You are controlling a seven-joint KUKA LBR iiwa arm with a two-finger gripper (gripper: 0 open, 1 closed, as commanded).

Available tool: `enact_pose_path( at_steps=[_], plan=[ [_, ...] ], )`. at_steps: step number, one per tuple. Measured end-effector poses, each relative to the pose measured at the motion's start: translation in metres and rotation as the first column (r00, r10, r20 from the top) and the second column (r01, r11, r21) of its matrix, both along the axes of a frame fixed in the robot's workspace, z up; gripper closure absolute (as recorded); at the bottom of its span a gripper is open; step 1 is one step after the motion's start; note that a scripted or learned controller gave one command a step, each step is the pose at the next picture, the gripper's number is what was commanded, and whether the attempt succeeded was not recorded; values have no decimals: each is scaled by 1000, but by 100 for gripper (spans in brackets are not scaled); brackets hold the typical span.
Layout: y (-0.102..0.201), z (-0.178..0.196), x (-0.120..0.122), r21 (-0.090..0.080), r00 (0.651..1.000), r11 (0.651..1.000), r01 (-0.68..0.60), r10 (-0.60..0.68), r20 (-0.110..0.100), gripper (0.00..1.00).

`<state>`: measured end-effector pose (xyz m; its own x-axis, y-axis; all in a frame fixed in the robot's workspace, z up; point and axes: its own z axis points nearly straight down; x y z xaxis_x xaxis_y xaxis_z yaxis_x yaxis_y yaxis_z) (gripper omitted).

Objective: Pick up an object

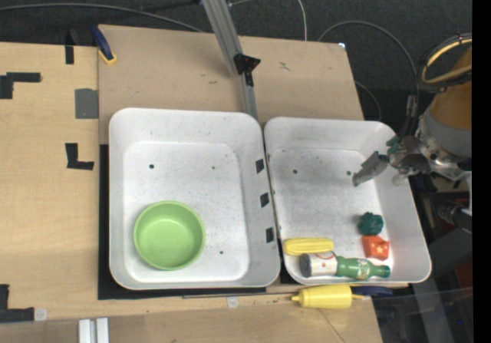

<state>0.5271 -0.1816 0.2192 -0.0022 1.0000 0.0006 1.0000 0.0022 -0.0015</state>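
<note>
In the right bin [322,131] lie a small dark green object [371,222], a red-orange object [375,247], a yellow corn cob [308,245] and a green bottle with a white label [341,266], all near the front right corner. My gripper [380,175] hangs over the right side of this bin, above and behind the dark green object. It stands open with nothing between its fingers. The grey arm with its orange band [453,107] comes in from the right.
A green bowl [169,235] sits in the front left of the left bin [119,130]. A yellow bottle [326,297] lies on the bench just outside the right bin's front rim. A grey pole [222,15] slants up behind the bins.
</note>
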Motion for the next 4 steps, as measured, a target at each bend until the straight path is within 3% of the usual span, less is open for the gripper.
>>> enact_pose_path(
  at_steps=[1, 4],
  plan=[
    [0, 0, 0, 0, 1000, 1000, 0, 0, 0, 0],
    [-7, -130, -11, -1, 1000, 1000, 1, -1, 1, 0]
  ],
)
